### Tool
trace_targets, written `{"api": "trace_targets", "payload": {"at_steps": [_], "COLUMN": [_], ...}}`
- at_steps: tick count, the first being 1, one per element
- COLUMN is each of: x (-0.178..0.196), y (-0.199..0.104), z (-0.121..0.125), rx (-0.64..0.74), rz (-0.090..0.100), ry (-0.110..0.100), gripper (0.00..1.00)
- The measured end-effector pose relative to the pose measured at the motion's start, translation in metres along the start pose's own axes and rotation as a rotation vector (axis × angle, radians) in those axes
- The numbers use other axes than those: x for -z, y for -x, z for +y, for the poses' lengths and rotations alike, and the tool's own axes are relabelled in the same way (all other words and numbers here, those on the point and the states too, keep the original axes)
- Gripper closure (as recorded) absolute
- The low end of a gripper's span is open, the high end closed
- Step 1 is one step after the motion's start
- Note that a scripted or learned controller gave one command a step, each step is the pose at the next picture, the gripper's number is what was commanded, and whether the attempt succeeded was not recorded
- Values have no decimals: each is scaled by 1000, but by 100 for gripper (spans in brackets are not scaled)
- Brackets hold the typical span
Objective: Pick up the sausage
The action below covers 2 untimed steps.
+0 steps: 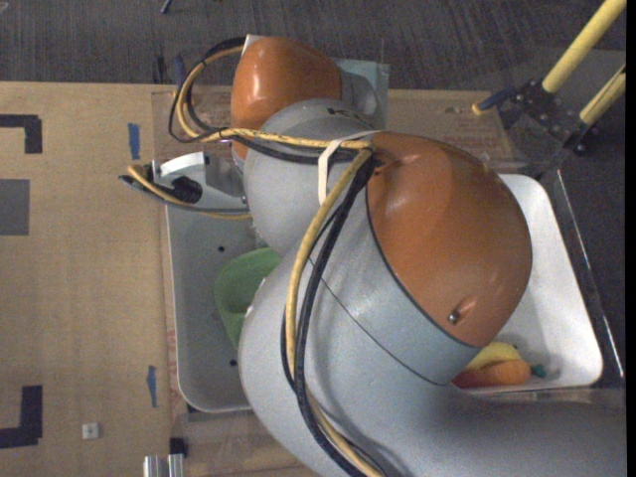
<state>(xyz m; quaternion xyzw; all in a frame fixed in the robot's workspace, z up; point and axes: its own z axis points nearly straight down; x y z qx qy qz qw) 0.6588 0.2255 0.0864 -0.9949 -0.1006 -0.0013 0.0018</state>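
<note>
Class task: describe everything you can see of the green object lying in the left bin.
The green object is pale lime, smooth and looks like plastic, with a curved rim that suggests a bowl or cup. It sits in the left bin on the grey-white floor. The arm covers its right side, so its full shape and what touches it there cannot be told.

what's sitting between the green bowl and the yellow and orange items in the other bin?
In the camera view, the grey arm with its orange band covers the stretch between the light green plastic bowl and the yellow and orange items.
</note>
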Motion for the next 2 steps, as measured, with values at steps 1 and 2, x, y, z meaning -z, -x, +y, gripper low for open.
{"api": "trace_targets", "payload": {"at_steps": [1, 2], "x": [0, 10], "y": [-1, -1], "z": [-1, -4], "rx": [273, 279], "rz": [-6, -9], "ry": [3, 3], "gripper": [100, 100]}}
